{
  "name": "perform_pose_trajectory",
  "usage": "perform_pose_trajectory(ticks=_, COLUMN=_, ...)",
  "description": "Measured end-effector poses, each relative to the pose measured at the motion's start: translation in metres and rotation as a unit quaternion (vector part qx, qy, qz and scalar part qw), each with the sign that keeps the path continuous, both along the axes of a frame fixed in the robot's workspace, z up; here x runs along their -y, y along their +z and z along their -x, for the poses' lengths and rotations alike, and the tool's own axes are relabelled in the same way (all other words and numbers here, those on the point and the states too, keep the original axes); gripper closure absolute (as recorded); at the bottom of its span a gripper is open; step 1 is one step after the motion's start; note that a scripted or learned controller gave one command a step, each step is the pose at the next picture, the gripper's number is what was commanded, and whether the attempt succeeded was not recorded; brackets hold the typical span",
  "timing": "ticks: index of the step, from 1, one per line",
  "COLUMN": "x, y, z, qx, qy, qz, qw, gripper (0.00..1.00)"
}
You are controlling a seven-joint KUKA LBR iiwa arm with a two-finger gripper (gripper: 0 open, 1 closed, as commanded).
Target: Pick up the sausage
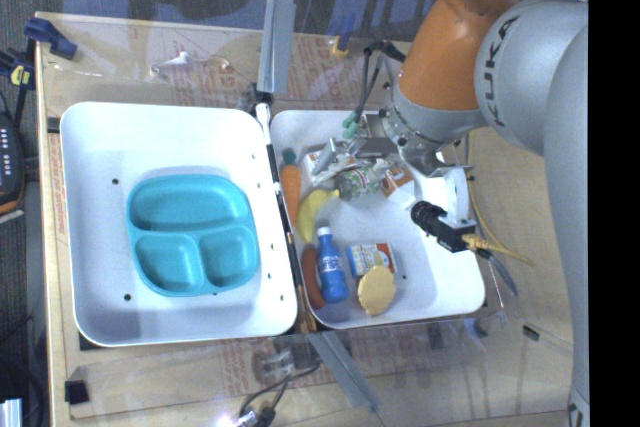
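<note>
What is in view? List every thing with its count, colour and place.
bins: two, white, side by side on the bench
tray: one, turquoise, three compartments, in the left bin
sausage: one, reddish brown, right bin, against its left wall
bottle: one, blue with a white cap, beside the sausage
carrot: one, orange, right bin, left side
banana: one, yellow, next to the carrot
cookie: one, tan, round, right bin's near edge
arm: one, grey and orange, from the right
tool: one, metal, over the right bin's far part

Blue tray (192, 235), carrot (290, 187), banana (314, 212)
</note>
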State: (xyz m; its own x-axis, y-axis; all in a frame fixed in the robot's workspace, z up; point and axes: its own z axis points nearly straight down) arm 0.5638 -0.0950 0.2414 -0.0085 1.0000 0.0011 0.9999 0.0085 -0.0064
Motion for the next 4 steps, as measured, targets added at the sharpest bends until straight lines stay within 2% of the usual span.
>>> perform_pose_trajectory(ticks=1, x=0.029, y=-0.118, z=0.012, qx=0.0, qy=0.051, qz=-0.0001, qw=0.9987, gripper=0.0)
perform_pose_trajectory(ticks=2, x=0.083, y=-0.15, z=-0.048, qx=0.001, qy=0.137, qz=-0.0008, qw=0.9906, gripper=0.0)
perform_pose_trajectory(ticks=3, x=0.081, y=-0.12, z=-0.043, qx=0.003, qy=0.365, qz=-0.0005, qw=0.9309, gripper=0.0)
perform_pose_trajectory(ticks=4, x=0.023, y=-0.146, z=-0.018, qx=0.004, qy=0.467, qz=0.0038, qw=0.8843, gripper=0.0)
